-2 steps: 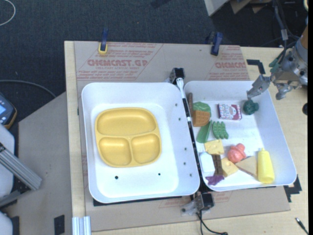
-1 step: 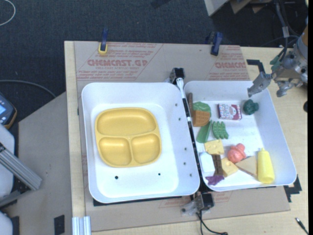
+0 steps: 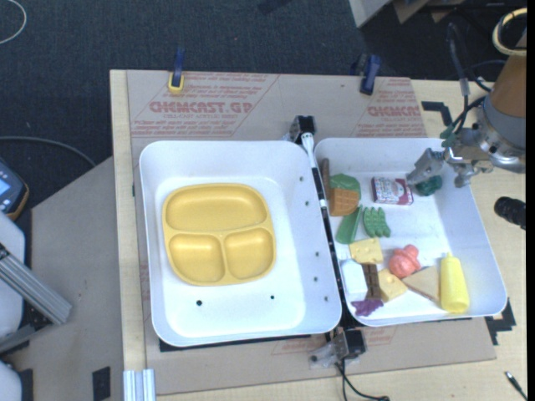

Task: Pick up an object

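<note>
Toy foods (image 3: 393, 261), glossy plastic, heaped in right bin (image 3: 485, 224); gripper (image 3: 428, 174) above, jaws' state unclear.

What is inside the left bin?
A yellow divided plate with three compartments lies in the left bin. Whatever sits beneath the plate is covered.
</note>
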### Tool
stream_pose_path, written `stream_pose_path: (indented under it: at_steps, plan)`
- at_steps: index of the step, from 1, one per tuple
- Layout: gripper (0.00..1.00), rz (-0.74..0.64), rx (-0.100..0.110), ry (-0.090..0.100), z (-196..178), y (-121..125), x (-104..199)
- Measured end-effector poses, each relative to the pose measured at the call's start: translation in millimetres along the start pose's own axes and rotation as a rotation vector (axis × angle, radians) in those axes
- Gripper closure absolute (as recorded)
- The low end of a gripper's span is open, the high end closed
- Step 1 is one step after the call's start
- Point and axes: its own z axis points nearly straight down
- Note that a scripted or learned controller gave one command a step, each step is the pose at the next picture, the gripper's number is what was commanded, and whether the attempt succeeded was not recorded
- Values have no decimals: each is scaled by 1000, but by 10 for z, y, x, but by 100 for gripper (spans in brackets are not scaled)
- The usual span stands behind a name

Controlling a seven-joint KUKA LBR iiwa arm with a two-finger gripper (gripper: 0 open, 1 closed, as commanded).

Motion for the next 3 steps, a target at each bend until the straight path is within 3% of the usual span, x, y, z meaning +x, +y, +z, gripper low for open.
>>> stream_pose_path:
  at_steps: [2,3]
  plan:
    - [0,-1,-3,-1,1068,55,16]
    - [0,-1,-14,-1,1256,92,23]
